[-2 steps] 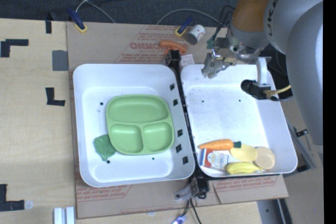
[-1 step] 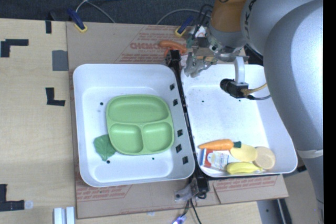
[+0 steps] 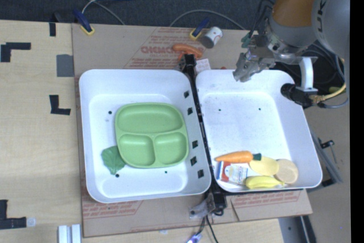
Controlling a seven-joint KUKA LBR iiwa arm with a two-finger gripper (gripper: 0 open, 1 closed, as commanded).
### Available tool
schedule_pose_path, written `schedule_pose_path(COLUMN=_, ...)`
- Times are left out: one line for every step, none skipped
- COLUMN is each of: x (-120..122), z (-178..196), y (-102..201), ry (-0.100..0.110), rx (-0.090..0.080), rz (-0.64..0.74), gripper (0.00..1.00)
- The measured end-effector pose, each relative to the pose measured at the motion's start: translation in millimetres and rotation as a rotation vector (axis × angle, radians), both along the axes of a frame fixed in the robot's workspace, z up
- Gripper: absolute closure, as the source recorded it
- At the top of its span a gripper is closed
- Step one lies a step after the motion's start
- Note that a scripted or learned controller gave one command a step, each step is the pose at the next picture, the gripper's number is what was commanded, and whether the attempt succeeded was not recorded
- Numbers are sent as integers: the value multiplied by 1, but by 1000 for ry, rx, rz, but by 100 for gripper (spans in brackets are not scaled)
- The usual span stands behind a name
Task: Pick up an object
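Near right corner of the right bin point(image 3: 296, 122) holds the pickables, bunched up: a toy banana point(image 3: 262, 182) nearest the rim, a small red-and-white carton point(image 3: 231, 171) just left of it, a pale yellow round piece point(image 3: 263, 166) and a tan disc point(image 3: 286, 171) behind, and a toy carrot point(image 3: 234, 156) lying across the far side of the cluster, green tip pointing right. All look like light, stiff plastic play food, prob. slick. Carrot seems the best bet: long, narrow, exposed on its far side, so pinch across its mid-body. Banana sits tight against the bin wall, awkward approach.

Left bin point(image 3: 96, 94): green divided plate point(image 3: 152, 135) w/ a green leafy piece point(image 3: 112, 159) touching its near left edge.

Far side: gripper point(image 3: 248, 68) hangs over the right bin's far rim, well apart from the cluster, nothing seen in it; open or closed, can't tell at this angle.
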State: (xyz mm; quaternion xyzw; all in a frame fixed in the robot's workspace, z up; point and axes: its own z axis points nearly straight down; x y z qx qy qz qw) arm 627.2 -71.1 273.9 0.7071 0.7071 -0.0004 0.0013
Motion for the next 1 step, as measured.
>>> schedule_pose_path(x=11, z=-47, y=35, ry=4, rx=2, rz=2, gripper=100)
